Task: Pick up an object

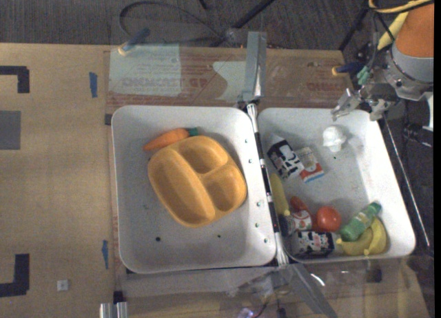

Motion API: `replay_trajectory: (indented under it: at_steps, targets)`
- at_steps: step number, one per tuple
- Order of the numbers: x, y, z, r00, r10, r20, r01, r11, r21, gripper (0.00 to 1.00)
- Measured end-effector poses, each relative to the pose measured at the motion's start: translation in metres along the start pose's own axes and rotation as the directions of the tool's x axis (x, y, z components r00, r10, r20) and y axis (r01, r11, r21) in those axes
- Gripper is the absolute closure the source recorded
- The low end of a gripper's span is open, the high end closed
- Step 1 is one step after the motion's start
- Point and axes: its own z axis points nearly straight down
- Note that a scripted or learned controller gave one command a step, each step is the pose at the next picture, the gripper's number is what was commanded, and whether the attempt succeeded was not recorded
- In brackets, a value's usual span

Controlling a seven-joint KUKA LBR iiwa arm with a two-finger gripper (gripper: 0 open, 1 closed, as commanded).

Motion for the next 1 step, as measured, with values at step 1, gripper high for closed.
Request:
replay_trajectory:
  at_steps: [1]
  targets:
    - [0.0283, -0.0275, 0.1131, 1.0, -0.022, 0.004, 0.022, 1.0, -0.016, 0.0]
